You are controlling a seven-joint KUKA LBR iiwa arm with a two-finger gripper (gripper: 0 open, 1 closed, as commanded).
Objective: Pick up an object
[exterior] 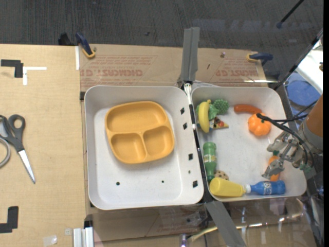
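- We log the bench (36,138), pale wood, with cardboard under the two bins.
- Left bin (136,192): white and shallow; we count one item in it.
- Right bin (236,161): white, just beside the left bin, holding the small toys.
- Yellow divided tray (139,131): three compartments, lying in the left bin toward its far-left part.
- Gripper (277,161): low over the right bin's right side; its fingers look spread apart, and we see nothing between them.
- Scissors (18,143): on the bench, well apart from both bins.
- Blue bottle (267,188): lying flat along the near wall of the right bin.
- Yellow bottle (225,188): lying flat, just left of the blue bottle.
- Green bottle (209,157): lying against the right bin's left wall.
- Banana (204,116): far-left corner of the right bin.
- Orange fruit (258,125): far right area, near the gripper.
- Red sausage (248,108): beside the far wall.
- Green leafy piece (220,106): touching the banana.
- Small orange piece (274,175): just below the gripper; we cannot tell its kind.
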